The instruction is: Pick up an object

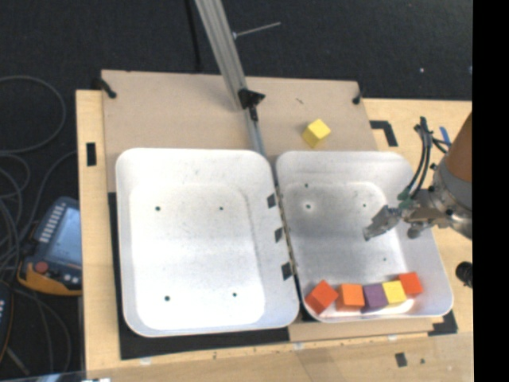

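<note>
Several small blocks lie in a row along the front wall of the right bin: a red-orange one, an orange one, a purple one, a yellow one and another red-orange one. My gripper hangs over the right half of this bin, behind the row and apart from it. Its fingers stand open with nothing between them. A yellow cube sits on the board behind the right bin, outside both bins.
The left bin lies beside the right one, their walls touching in the middle. A slanted metal strut runs from the top down to the bins' shared back corner. A teach pendant and cables lie off the bench at left.
</note>
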